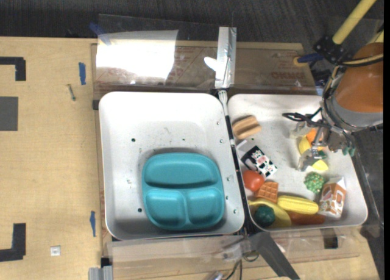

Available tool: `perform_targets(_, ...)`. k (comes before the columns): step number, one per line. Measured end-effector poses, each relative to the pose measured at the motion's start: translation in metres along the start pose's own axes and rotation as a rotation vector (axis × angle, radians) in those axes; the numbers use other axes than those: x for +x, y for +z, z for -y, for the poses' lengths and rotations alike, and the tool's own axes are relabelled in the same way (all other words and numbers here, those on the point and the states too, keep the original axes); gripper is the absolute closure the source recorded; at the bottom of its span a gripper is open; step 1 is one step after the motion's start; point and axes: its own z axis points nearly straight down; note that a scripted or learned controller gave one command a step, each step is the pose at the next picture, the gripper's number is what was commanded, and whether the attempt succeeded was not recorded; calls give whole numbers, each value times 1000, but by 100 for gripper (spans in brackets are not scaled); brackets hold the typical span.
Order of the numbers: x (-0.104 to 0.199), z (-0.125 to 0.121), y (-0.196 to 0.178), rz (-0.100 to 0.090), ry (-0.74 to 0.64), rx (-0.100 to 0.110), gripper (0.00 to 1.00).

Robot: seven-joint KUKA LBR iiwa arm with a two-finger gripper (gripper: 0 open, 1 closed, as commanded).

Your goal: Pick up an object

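Note:
My gripper [313,148] reaches down into the right bin [277,107] near its right side, under the arm's orange band [361,86]. It is down among small toys: a yellow piece [304,145] and an orange piece [312,133] right against it, and a yellow wedge [320,166] just below it. I cannot make out whether any of them is held. A green broccoli [314,181] and a small carton [333,198] lie nearer the front.
The right bin also holds a burger bun [246,127], a black-and-white box [259,161], a red tomato [252,181], an orange waffle [268,190], a yellow banana [297,202] and a green ball [264,215]. The left bin [122,120] holds a teal divided plate [183,190].

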Motion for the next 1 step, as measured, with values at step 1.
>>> perform_targets(1,-37,-8,12,-1,39,0,0)
